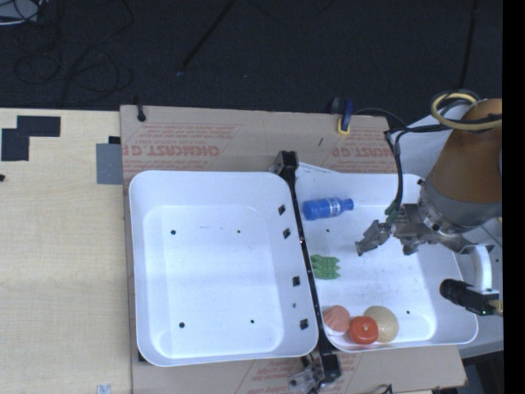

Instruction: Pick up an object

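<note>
From my seat the bench [57, 245] is pale wood-grain laminate, with a flat sheet of printed brown cardboard [205, 138] under the two bins. The left bin [148, 220] is smooth white moulded plastic with rounded corners and a few small dark holes in its floor. The right bin [459, 327] is the same make and holds everything I could pick. The arm [467, 162] comes in from the right, its orange band broad and glossy, the grey metal wrist below it over the right bin's middle.

The claw [371, 240] hangs above bare bin floor, between the bottle and the green piece and touching neither. I read its dark fingers as spread apart with nothing between them.

My candidates, by size: a blue plastic bottle [326, 208] lying on its side near the divider, cylindrical, slick, likely to roll; a pale tan rounded object [384, 320] at the near edge; a red round piece [363, 330] touching it; a pinkish round piece [335, 318] beside that; and a small green ridged item [326, 267], soft-looking.

I judge the bottle the nearest fair target. I would turn the fingers across its short axis, centre on the body, and come straight down before closing, so it cannot squirt sideways.
</note>
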Controlling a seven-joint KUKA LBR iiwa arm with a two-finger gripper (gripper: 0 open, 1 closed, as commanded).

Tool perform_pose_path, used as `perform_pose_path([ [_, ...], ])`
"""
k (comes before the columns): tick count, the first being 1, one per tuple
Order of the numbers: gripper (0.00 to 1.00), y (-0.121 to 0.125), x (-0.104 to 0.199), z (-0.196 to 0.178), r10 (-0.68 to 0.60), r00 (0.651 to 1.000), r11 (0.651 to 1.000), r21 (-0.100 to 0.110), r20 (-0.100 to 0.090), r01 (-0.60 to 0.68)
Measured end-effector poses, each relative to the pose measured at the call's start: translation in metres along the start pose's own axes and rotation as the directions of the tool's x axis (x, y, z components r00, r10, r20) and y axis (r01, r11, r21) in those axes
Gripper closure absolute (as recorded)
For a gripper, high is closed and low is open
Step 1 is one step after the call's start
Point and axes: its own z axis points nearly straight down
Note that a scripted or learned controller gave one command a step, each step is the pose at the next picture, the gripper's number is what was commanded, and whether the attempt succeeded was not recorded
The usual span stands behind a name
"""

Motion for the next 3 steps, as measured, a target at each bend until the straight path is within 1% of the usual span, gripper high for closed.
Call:
perform_pose_path([
  [1,0.00,-0.020,-0.074,-0.012,0.007,1.000,1.000,-0.002,0.004,-0.007],
  [2,0.00,0.056,-0.097,-0.010,-0.004,1.000,1.000,-0.007,0.003,0.004],
  [3,1.00,0.053,-0.096,-0.020,-0.003,1.000,1.000,-0.002,0.000,0.003],
])
